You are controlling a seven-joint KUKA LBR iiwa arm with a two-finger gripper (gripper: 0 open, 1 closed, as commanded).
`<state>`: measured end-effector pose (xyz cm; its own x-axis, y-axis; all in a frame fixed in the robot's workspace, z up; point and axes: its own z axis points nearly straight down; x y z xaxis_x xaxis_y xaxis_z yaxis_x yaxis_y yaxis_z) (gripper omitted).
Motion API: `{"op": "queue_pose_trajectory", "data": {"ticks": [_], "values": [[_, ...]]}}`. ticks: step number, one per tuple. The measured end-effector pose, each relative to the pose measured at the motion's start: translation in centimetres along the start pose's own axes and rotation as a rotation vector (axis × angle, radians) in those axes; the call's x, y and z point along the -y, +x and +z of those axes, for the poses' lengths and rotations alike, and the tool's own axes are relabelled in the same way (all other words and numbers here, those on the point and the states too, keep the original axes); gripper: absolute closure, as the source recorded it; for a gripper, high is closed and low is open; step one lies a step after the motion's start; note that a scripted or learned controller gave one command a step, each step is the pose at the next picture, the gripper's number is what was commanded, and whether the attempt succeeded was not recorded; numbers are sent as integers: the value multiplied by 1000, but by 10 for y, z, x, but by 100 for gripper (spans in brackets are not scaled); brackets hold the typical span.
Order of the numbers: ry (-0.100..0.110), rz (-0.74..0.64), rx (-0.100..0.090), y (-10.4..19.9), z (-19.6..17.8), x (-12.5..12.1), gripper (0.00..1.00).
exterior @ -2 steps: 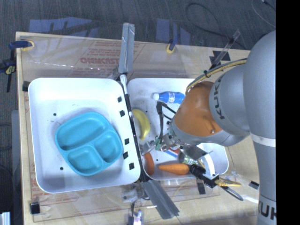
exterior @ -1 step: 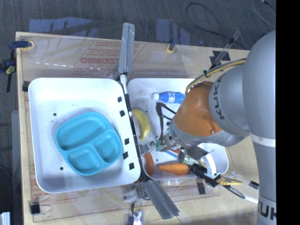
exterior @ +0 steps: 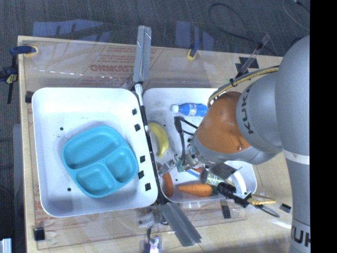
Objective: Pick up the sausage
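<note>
One arm over the right bin; gripper below, finger spread impossible to tell. Just beside the fingers: one sausage, one carrot, one banana. Farther off: one bottle, one blue tray

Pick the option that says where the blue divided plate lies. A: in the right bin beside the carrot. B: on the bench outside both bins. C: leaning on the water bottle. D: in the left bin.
D: the blue divided plate lies flat on the floor of the left bin, across the divider from the carrot and water bottle.
</note>
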<state>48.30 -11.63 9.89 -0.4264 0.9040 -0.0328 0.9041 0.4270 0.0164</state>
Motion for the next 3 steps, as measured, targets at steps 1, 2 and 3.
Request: {"op": "queue_pose_trajectory", "data": {"ticks": [1,2,3], "values": [[0,-82,0,0,0,0,0],[14,-189,-34,-47,-43,28,0],[15,-148,-34,-84,-56,8,0]]}}
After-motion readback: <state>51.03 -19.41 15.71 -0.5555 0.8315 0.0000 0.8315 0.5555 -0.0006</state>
